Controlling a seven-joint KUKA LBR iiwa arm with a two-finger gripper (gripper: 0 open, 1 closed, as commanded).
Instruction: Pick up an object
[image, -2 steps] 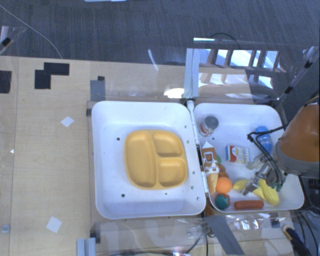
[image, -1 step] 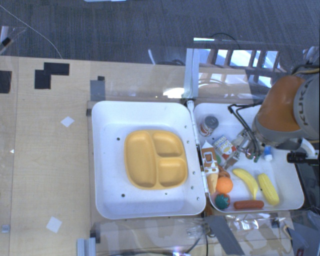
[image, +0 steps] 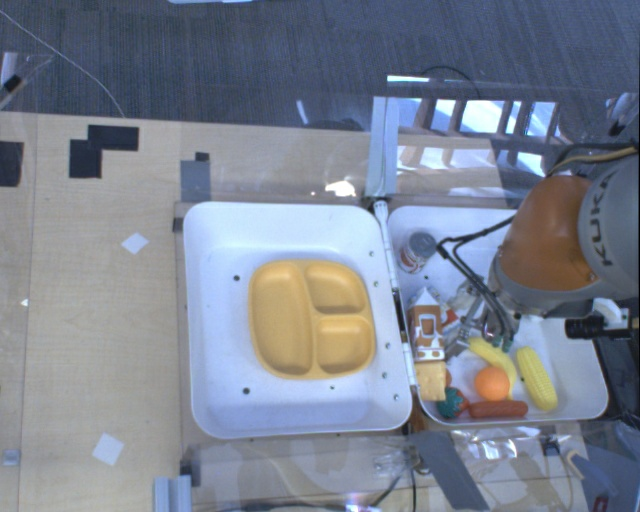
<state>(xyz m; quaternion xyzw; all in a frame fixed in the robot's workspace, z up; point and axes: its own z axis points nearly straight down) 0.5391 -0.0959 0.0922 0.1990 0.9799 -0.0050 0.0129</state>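
The hand (image: 478, 322) — grip state can't be told — hangs low in the right bin (image: 598, 400), just beside the banana (image: 493, 355).

Yellow tray (image: 310, 318) in white bin (image: 215, 400); orange ball (image: 491, 384), yellow corn (image: 536, 378).

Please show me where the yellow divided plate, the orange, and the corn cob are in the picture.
yellow divided plate (image: 311, 318): camera view, on the ridge where its compartments meet.
orange (image: 491, 384): camera view, on the middle of the fruit.
corn cob (image: 536, 378): camera view, on the middle of the cob.
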